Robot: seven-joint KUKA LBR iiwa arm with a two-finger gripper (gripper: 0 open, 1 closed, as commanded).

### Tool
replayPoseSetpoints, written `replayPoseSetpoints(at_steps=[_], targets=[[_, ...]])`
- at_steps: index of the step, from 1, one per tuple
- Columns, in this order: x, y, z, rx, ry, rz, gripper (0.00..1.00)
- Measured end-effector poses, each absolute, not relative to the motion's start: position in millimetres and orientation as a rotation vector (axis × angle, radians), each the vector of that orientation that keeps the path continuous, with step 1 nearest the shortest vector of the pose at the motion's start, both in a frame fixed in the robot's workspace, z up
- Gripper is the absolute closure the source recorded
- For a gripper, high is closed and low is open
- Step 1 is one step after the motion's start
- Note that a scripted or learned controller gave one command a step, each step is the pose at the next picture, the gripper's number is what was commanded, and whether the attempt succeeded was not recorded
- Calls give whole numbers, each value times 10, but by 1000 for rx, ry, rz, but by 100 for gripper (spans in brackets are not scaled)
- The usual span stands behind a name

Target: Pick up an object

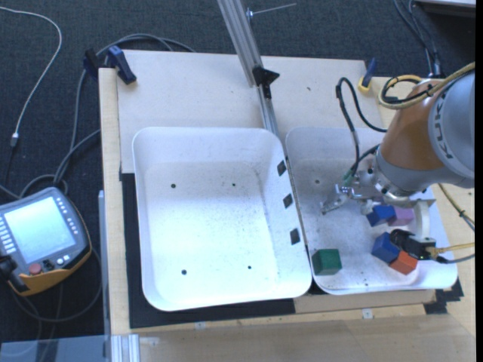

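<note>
The right bin [317, 157] is holding a green cube [327, 260] near its front rim, with blue blocks [385, 249], a pink piece [404, 216] and an orange block [404, 263] lying further right. The gripper [337, 199] is hanging over this bin's middle, behind the cube; whether it is gripping anything, I cannot tell. The left bin [151, 157] is sitting beside it.

My bench [196, 89] is a pale board standing on dark carpet; the left white bin [151, 145] sits on it at the middle, with the right white bin [302, 138] touching its right side; a black mat [132, 277] shows under the left bin's left and front edges; a blue clamp [121, 62] grips the bench's far left corner, beyond that bin; a slanted metal rail [241, 32] comes down to the bench behind the two bins' seam.
</note>
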State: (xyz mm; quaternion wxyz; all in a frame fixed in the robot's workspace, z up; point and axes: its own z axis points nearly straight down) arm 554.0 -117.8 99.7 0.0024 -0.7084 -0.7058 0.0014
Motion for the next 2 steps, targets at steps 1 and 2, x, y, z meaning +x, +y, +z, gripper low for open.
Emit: replayPoseSetpoints(at_steps=[1,2], targets=[[6226,-1191,1006,-2222,-2228,-6,0],[6385,-837,1001,-2217,-2228,-5,0]])
